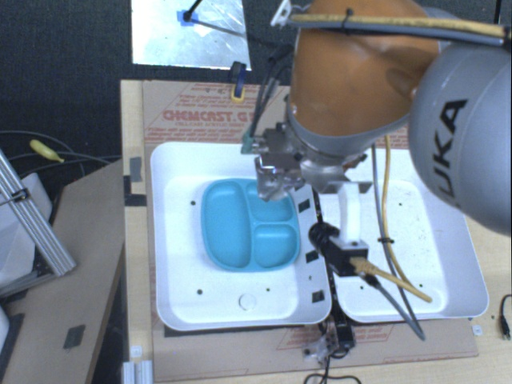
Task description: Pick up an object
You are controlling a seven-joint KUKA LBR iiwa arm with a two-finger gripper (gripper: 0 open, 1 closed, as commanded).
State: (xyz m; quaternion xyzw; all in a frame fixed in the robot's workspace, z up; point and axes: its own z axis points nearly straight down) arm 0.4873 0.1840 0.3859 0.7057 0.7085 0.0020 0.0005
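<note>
Jaws over blue tray (236, 234), upper-right compartment

The blue plate (236, 234) took the middle of the left bin (178, 214). Open floor lay at its 6, 9 and 12 o'clock. At 3 o'clock the bin wall was near, and the gripper (274, 186) hung over its 1 o'clock corner, blocking the way there.
</note>
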